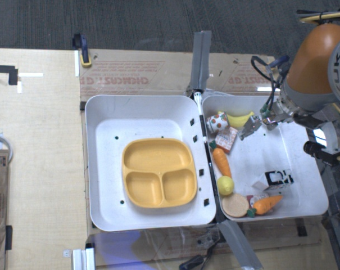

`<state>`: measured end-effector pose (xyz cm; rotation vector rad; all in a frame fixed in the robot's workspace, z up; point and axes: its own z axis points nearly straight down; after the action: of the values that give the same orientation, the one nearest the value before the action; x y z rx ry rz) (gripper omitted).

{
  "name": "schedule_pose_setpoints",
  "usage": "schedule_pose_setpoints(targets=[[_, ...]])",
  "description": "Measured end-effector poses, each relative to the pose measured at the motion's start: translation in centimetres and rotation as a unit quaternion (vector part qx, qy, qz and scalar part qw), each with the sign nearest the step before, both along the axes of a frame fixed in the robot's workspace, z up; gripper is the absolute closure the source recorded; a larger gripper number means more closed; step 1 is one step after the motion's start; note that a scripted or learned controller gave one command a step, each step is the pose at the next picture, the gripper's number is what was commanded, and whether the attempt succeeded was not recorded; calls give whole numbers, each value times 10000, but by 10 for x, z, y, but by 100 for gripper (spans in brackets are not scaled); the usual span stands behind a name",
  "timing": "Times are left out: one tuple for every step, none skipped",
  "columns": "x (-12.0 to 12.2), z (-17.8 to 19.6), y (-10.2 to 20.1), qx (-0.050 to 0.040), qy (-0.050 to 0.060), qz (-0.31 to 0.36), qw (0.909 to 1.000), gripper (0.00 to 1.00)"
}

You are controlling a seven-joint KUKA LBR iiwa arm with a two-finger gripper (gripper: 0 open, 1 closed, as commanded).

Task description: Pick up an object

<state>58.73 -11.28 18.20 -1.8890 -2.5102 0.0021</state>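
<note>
No object is seen lifted yet: the hand (252, 126), its closure not discernible, is poised low in the right bin (304, 207) just beside the banana (240, 119), with every item lying in that bin, the grasp left undone.

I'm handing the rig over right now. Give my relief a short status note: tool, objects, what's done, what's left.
Tool: low in the right bin's back, beside the banana; nothing seen held.
Right bin, along its left side: patterned ball, carrot, lemon, round cookie. Second carrot at the front.
Left bin: yellow divided plate.
Done: nothing lifted.
Left: grasp and raise one object.
</note>
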Motion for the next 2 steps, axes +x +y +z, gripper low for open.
schedule_pose_setpoints(targets=[[52,-82,-32,-6,-29,-739,9973,0],[-13,13,-34,-2,-1,-1166,9932,0]])
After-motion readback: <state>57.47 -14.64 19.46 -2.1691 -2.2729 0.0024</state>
